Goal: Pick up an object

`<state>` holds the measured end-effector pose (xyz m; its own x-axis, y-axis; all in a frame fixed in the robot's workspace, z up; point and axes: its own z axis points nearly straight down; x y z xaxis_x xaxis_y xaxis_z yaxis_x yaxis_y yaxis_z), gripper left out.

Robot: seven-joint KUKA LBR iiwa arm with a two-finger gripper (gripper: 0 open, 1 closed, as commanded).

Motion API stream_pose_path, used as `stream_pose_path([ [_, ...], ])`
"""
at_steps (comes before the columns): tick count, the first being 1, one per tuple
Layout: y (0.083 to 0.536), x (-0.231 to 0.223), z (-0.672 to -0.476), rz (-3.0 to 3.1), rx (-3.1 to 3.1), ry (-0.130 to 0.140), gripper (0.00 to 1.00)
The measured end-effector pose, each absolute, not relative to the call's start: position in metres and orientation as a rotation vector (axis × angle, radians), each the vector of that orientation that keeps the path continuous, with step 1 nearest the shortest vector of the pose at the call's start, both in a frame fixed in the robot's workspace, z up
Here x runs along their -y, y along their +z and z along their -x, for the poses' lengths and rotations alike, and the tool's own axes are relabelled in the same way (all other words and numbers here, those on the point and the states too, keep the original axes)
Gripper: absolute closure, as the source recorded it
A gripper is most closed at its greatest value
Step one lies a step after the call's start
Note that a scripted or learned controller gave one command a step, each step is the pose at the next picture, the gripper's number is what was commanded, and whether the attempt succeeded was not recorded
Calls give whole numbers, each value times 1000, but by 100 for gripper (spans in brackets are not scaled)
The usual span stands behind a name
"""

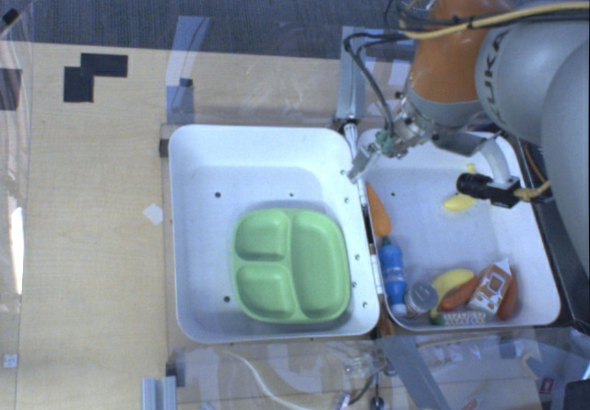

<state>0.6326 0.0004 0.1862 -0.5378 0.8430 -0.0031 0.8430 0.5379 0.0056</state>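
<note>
Pale wooden bench [92,261]; gripper [361,162] at far-left corner of the right bin [424,238], its open-or-closed state unclear.

No lettering, number or brand name is legible. Lower right of the frame: an orange-and-white packet [496,289] bears printed markings, too small to read. Upper left of the frame: a black stepped patch [92,76] on the worktop [83,242], plain in form.
</note>
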Motion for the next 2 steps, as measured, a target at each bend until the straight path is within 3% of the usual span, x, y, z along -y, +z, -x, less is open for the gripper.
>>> stream_pose_path([
  [1, 186, 56, -600, -1655, -2664, 4, 0],
  [2, 179, 142, -585, -1628, -2679, 3, 0],
])
